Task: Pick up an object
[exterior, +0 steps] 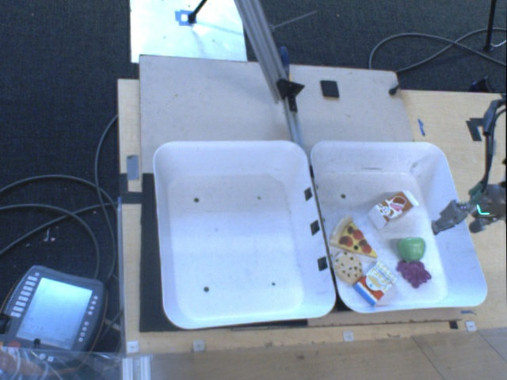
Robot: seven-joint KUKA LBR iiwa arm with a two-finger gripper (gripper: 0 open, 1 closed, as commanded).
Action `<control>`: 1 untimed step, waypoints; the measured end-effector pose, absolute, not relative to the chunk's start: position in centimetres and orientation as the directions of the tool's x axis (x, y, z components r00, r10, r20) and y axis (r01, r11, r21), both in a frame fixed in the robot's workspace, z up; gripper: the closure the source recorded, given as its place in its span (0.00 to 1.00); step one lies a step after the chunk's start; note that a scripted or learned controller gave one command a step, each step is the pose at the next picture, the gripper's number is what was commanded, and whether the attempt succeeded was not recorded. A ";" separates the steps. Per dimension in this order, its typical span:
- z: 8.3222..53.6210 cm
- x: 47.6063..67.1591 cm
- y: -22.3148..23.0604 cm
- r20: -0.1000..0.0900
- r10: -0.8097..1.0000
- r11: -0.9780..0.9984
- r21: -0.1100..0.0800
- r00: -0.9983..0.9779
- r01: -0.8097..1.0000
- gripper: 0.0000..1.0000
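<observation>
Left bin, teach pendant, floor cables

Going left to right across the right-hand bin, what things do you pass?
Pizza slice → cookie → small carton → green fruit → the gripper at the bin's right rim.

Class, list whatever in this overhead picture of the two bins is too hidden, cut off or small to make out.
- Arm: cut off by the camera view's right edge; just the gripper reaches in over the right bin.
- The print on the small carton is too small to read.
- The cookie: partly overlapped by the pizza slice.
- The handheld screen at lower left is washed out by glare, its content unreadable.
</observation>
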State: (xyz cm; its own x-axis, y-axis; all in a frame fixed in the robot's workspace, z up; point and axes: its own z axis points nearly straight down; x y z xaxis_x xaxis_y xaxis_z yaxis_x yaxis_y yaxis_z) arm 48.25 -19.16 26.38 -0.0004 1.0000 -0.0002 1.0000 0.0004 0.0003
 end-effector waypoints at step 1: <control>26.4 48.2 -19.2 0.000 1.000 0.000 0.000 0.000 1.000 0.00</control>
